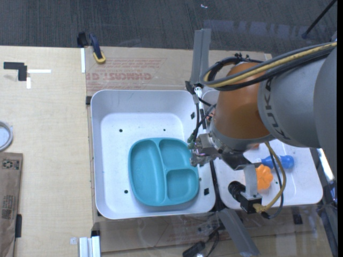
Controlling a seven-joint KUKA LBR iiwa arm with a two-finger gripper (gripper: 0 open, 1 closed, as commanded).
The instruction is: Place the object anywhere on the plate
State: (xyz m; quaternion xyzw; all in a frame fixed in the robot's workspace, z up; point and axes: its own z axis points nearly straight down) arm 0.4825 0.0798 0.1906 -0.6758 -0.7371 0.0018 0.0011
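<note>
Resting in left bin (102, 143): teal plate (161, 171); arm (257, 111) overhanging, perhaps touching rim.

A: Where's the camera?
B: Fixed above the bench (48, 143), looking down at a slant on both bins.
A: And the arm (278, 100)?
B: Close beneath the lens, entering from the right.
</note>
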